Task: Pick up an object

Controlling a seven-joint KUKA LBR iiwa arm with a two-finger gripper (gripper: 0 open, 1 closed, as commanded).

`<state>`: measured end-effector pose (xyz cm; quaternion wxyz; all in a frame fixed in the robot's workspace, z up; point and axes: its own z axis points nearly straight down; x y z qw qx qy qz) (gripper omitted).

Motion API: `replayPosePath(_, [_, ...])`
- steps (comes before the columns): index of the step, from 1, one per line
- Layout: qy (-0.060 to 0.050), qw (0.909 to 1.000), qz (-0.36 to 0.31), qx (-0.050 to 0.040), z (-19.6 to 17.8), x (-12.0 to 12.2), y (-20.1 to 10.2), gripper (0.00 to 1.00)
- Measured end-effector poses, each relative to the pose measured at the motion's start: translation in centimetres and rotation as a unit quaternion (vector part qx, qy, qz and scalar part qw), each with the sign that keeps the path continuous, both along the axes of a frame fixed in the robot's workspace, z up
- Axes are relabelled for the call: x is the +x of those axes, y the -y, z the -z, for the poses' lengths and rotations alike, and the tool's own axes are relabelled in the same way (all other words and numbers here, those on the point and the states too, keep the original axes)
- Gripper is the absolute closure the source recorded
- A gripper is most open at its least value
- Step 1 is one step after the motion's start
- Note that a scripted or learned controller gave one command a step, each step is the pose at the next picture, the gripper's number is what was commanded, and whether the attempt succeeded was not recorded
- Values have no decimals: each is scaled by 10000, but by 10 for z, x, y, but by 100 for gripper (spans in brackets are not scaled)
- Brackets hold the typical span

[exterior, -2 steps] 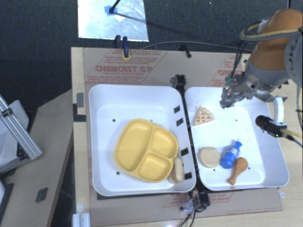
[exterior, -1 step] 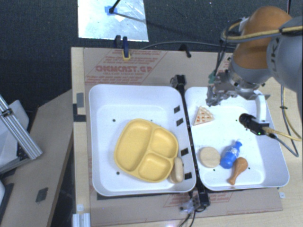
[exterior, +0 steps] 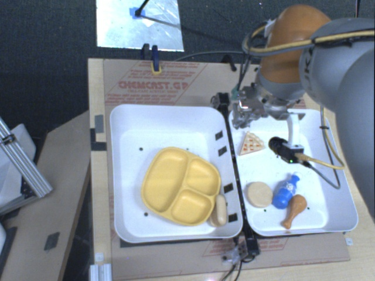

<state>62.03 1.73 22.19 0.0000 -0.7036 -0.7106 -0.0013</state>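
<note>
The right bin (exterior: 334, 206) holds a pizza slice (exterior: 252, 144), a round tan biscuit (exterior: 259, 194), a small blue bottle (exterior: 285, 191) and a brown drumstick (exterior: 293, 209). My gripper (exterior: 242, 116) hangs over the bin's far left corner, just above and left of the pizza slice. I see nothing held in it. In the left bin (exterior: 132, 127) lies a yellow divided plate (exterior: 181, 185) with a pale bread roll (exterior: 220, 210) against its near right corner.
The divider between the two bins (exterior: 234, 168) runs right under the gripper. A black fitting with a yellow cable (exterior: 284, 149) hangs from the arm over the right bin. The grey arm with its orange band (exterior: 293, 34) covers the bin's far right.
</note>
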Motion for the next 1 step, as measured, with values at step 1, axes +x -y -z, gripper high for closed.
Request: replayPosePath(1, [3,10000,3,0,7,15,-47,100])
